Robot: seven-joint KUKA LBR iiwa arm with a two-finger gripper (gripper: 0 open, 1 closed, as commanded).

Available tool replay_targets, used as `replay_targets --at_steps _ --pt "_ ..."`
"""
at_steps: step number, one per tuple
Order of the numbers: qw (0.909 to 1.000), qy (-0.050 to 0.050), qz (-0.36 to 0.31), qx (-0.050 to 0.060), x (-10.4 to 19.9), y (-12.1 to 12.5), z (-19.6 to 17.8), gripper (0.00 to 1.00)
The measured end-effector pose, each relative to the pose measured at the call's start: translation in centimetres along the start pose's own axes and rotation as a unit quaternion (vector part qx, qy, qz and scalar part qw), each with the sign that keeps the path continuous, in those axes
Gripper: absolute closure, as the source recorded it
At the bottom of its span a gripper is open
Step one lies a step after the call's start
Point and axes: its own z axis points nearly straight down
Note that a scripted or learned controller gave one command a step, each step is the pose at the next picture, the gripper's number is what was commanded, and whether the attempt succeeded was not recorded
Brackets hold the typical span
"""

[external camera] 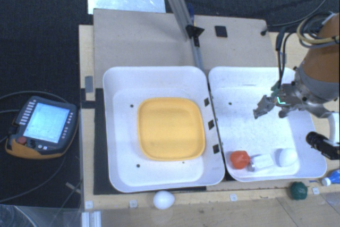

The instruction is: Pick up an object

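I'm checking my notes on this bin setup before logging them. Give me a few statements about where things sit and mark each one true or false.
1. The yellow plate lies in the left bin. True.
2. The red object lies in the left bin. False: it lies in the right bin, near the front edge.
3. The gripper is over the right bin. True.
4. A white egg-shaped object lies on the yellow plate. False: it lies outside the bins, in front of the left one.
5. A green ball lies outside the bins. True.
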Motion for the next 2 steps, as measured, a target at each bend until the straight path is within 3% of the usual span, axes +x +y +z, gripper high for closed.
replay_targets --at_steps 1,2 --pt "1.0000 0.000 0.000 0.000 0.0 0.0 0.0 0.00" --pt "1.0000 0.000 0.001 0.002 -0.1 -1.0 5.5 0.00"
